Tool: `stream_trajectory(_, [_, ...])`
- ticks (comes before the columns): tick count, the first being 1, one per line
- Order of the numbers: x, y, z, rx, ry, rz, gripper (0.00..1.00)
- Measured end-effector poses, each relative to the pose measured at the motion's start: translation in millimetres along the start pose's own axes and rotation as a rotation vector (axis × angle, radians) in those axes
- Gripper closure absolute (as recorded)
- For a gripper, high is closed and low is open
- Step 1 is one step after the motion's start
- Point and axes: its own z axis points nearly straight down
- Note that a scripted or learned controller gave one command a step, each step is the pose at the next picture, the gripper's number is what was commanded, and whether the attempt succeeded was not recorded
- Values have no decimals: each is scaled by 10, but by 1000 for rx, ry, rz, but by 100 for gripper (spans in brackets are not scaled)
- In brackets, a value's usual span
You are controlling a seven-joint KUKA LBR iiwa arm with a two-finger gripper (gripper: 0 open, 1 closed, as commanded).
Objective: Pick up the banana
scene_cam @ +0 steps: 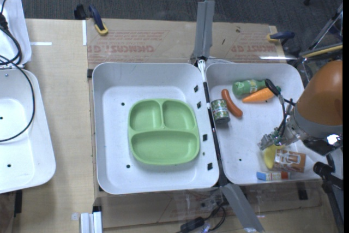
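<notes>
Lying low in the right bin [240, 169], toward its front right corner: banana [269, 157], a small yellow piece, partly covered by a brown and white packet [289, 160] on its right side. Just above it, touching or nearly touching its upper edge: gripper [271, 141], metallic, reaching in from the right under the arm's orange band [326, 94]. Cannot tell whether closed on the banana or merely resting over it; too small and blurred to judge. Just below banana and packet, along the bin's front wall: small tube [272, 175] with blue, white and red parts, lying flat. Farther up the same bin, well apart from the banana: carrot [258, 96], orange, tilted, with a dark stem end at its upper right; beside it on the left, green bottle [246, 87], lying on its side. Left of those, near the divider between bins: red sausage [233, 106], slanted, and just beside it a small can [220, 111] with a green label, upright. Seated in the middle of the left bin [109, 133]: green divided plate [163, 132], three compartments, nothing visible in them. Resting on a wooden bench [60, 52], both bins side by side, with blue and yellow clamp [98, 22] at the back left edge and another clamp [281, 36] at the back right.
</notes>
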Motion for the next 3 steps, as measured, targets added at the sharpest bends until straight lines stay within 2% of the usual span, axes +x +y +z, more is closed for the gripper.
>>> stream_trajectory(1, [403,87,117,13,7,74,100])
stream_trajectory(2, [994,301,-880,16,1,552,100])
stream_trajectory(3, [993,300,-880,16,1,552,0])
